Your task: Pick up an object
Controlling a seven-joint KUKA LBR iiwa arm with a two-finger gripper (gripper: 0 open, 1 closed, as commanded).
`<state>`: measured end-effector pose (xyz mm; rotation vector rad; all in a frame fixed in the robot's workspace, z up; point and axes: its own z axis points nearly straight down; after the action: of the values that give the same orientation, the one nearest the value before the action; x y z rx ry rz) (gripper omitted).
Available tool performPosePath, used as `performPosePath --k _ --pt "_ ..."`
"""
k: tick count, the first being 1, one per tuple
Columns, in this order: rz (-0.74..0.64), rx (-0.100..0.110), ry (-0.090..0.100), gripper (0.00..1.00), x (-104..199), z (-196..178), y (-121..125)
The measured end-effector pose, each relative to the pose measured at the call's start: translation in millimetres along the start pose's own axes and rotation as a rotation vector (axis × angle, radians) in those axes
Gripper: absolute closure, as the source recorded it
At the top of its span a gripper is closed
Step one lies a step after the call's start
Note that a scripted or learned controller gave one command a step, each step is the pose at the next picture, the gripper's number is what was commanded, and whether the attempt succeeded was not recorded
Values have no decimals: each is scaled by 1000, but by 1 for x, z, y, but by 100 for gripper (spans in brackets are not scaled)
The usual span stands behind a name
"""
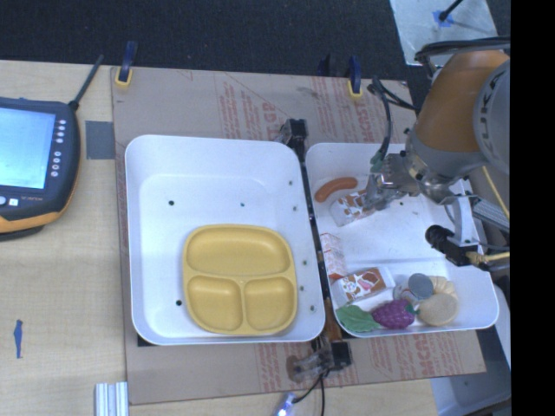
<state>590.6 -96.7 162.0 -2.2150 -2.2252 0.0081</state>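
Note:
My gripper (pixel 378 194) is low in the right bin (pixel 395 232), at its far left part. It hangs just right of a small red-and-white packet (pixel 349 206) and of a brown sausage (pixel 336 187). Nothing can be seen held. Along the bin's near side lie a red-and-white sachet (pixel 362 282), a green leaf (pixel 354 319), a purple bunch of grapes (pixel 395 313), a grey disc (pixel 420 284) and a beige bun-like piece (pixel 439 307). A clear wrapper (pixel 332 250) lies against the bin's left wall.
The left bin (pixel 165 189) holds a yellow three-part plate (pixel 240 278). A black and orange control pendant (pixel 30 163) lies on the bench at the far left. Blue clamps (pixel 354 68) hold the cardboard at the back.

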Motion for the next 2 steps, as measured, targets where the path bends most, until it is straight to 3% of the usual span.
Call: performPosePath --k 1,2 --pt "-2 1 2 100 53 -30 -23" --pt "1 1 0 100 -2 17 -33"
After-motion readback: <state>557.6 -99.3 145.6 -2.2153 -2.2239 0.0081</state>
